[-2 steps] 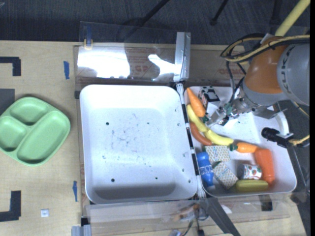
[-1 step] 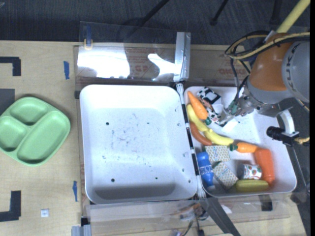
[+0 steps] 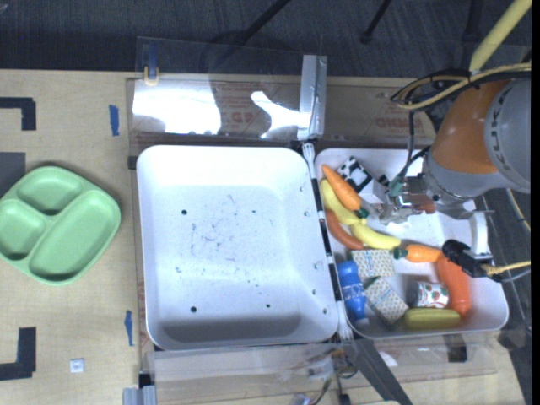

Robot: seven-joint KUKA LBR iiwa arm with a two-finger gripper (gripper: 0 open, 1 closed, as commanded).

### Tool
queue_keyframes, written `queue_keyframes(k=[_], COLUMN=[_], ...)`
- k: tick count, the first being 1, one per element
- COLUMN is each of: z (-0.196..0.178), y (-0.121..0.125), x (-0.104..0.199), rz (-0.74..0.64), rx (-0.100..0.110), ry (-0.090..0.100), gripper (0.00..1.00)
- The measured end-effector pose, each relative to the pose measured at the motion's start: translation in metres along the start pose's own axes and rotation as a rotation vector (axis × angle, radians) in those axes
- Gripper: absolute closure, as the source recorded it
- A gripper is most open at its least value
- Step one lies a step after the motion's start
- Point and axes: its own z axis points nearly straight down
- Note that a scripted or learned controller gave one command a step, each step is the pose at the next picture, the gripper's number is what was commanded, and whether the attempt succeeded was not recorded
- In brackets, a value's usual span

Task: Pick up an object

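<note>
Toy food [image 3: 363,230] in right bin [image 3: 498,310]

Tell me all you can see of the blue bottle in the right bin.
The blue bottle looks like plastic, bright blue with a paler band around its middle. It lies on its side along the left wall of the right bin, near the front corner, its length running front to back. A speckled grey sponge lies against its right side, and the curved yellow banana lies beyond its far end. Its cap is too small to make out.
</note>
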Motion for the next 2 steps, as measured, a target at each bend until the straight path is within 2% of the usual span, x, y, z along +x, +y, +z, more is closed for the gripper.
queue_keyframes(k=[1,2], z=[0.008,0.029], y=[-0.005,0.044], x=[0.0,0.015], rz=[0.001,0.008], rx=[0.016,0.024], ry=[0.001,0.001], gripper=[0.0,0.0])
